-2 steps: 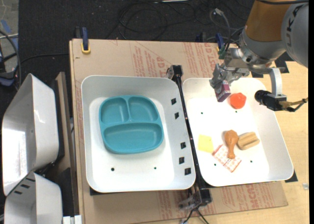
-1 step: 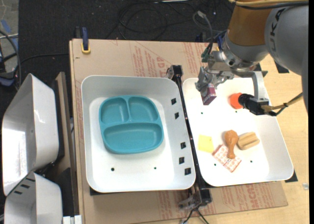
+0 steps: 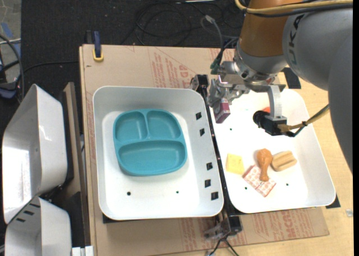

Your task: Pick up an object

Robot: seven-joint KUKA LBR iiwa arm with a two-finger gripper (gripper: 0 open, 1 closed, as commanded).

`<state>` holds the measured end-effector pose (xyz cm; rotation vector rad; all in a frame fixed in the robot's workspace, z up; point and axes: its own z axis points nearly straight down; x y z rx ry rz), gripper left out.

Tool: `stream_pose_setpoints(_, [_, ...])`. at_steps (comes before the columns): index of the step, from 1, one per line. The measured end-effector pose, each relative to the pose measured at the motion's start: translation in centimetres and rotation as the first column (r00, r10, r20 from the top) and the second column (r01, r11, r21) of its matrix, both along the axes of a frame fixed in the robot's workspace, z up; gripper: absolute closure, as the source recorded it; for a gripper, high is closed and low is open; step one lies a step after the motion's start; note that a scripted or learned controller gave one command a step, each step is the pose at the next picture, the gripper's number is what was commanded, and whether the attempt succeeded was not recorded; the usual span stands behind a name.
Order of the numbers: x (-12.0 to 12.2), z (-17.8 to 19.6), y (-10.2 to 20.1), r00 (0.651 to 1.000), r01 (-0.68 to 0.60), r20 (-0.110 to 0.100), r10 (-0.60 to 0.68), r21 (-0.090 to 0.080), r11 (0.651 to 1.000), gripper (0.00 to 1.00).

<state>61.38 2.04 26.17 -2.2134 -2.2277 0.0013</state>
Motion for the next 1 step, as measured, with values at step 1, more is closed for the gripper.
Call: stream_pose_setpoints(1, [0.26, 0.12, 5.64, 1.0, -0.002, 0.003, 0.002, 0.001, 1.0, 1.0])
